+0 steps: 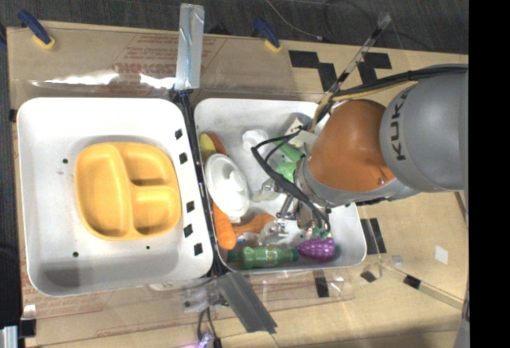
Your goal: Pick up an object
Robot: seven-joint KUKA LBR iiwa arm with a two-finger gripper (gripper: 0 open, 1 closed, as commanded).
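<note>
Camera view: the grey arm with the orange band (pixel 351 151) reaches into the right-hand shallow white bin (pixel 239 111), and its two-finger gripper (pixel 299 220) sits low among the clutter at the near end of that bin. How far the gripper is open, and whether it has hold of anything, cannot be told; the wrist and cabling cover it. Candidate objects lie close: a purple plastic grape bunch (pixel 316 248) just nearside of the gripper, a green plastic vegetable (pixel 261 256) beside that along the near wall, an orange plastic carrot (pixel 225 231) to the gripper's left against the dividing wall, and a white round cup-like piece (pixel 226 181) further left and toward the far side. Judgement: the grapes or the green piece appear the nearest targets; a sound grasp calls for a straight descent centred on one item, since neighbours touch and could be dragged along. Both lie hard against the near wall, leaving little finger room on that side. Freer room lies toward the bin's far end. The left-hand white bin (pixel 32 179), holding a yellow divided plastic tray (pixel 127 187), stands well apart from the gripper.
</note>
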